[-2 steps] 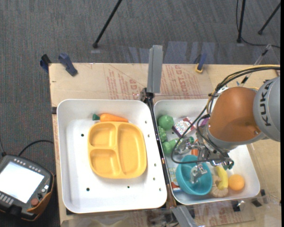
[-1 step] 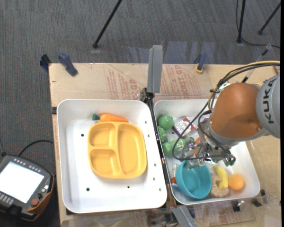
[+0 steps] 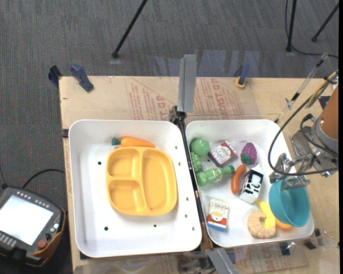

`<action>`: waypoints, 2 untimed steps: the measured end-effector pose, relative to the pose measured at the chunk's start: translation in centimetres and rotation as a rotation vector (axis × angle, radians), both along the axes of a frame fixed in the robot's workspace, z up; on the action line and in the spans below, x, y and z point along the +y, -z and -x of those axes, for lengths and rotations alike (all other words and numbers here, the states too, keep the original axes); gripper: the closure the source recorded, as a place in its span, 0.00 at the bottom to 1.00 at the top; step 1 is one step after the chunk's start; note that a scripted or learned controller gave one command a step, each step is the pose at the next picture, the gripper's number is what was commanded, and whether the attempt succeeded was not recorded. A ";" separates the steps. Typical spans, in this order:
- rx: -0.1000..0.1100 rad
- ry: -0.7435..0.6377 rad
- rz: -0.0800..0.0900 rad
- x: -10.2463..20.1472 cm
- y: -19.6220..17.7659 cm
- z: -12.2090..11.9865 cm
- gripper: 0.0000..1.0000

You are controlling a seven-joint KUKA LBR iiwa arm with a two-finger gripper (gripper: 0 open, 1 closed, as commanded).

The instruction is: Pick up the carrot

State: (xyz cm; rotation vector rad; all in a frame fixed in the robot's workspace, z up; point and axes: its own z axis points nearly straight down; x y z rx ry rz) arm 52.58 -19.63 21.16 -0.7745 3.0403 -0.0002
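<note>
- Your carrot (image 3: 135,142) (orange, green-tipped) lies flat against the yellow tray's (image 3: 142,181) top edge.
- The claw (image 3: 290,173) sits over the teal bowl (image 3: 290,205); you can't tell its grip.

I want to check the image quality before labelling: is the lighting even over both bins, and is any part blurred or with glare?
In the camera view, light is soft and even over both bins; the carrot beside the yellow plate is sharp, casting a faint shadow. A pale reflection veils the cardboard behind the bins. At the right edge, the gripper over the teal bowl looks slightly soft.
</note>
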 end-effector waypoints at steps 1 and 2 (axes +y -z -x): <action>-0.010 0.005 0.003 -1.4 -25.7 -2.8 1.00; 0.007 -0.235 -0.005 -1.5 -14.9 3.8 1.00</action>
